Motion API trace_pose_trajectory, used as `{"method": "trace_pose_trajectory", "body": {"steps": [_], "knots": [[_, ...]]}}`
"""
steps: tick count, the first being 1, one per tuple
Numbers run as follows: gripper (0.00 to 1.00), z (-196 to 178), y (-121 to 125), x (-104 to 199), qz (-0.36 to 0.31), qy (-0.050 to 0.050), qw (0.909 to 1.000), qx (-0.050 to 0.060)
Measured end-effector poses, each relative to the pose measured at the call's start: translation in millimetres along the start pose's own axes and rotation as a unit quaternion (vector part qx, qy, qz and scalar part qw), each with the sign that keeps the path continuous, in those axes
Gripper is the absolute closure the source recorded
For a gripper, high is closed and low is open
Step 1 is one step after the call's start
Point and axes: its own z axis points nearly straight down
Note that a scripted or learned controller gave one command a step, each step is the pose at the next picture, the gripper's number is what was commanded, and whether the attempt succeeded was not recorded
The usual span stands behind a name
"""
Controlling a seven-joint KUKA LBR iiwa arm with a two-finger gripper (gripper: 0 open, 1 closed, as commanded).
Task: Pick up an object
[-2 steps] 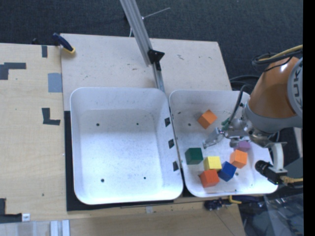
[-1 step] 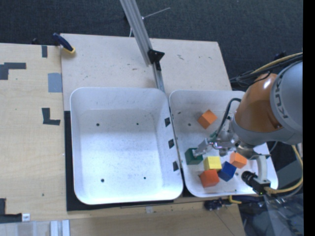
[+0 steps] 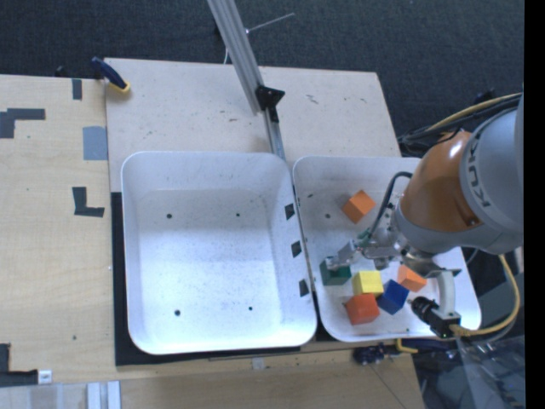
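**Camera view: arm low over right bin, grip state undetermined**

Camera view findings follow. Two shallow white bins sit side by side on the bench. The left bin (image 3: 136,254) occupies the centre of the frame. The right bin (image 3: 319,186) lies at centre right and holds every loose object on record.

Contents of the right bin: an orange cube (image 3: 359,204) in its upper middle, standing apart from the rest. A green block (image 3: 335,272) lies at the bin's left-centre. A yellow cube (image 3: 369,282) sits just right of the green block. A red-orange cube (image 3: 362,308) sits directly below the yellow one, touching or very nearly so. A blue cube (image 3: 393,297) lies just right of the yellow and red-orange pair. A second, smaller orange piece (image 3: 410,277) shows above and right of the blue cube, partly under the arm.

The grey arm with its orange band (image 3: 438,186) enters from the right of the frame and covers the right bin's right portion. The gripper (image 3: 358,250) is low over the bin, just above the green block and the yellow cube. Whether the claw is spread or pressed together cannot be told from this angle; the mechanism is small and cluttered. No object is seen between its fingers.

A metal rail (image 3: 238,41) runs diagonally from the top centre down to the junction of the bins.
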Motion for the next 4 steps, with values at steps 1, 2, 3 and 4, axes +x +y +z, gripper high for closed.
{"method": "trace_pose_trajectory", "body": {"steps": [1,2,3,4], "knots": [[1.00,-11,2,0,0.000,0.000,1.0000,-0.003],[1.00,-73,0,-2,0.001,-0.002,1.0000,0.002],[1.00,-125,1,-2,0.001,-0.002,1.0000,0.002],[1.00,-113,28,45,-0.002,-0.001,1.0000,0.005]]}}
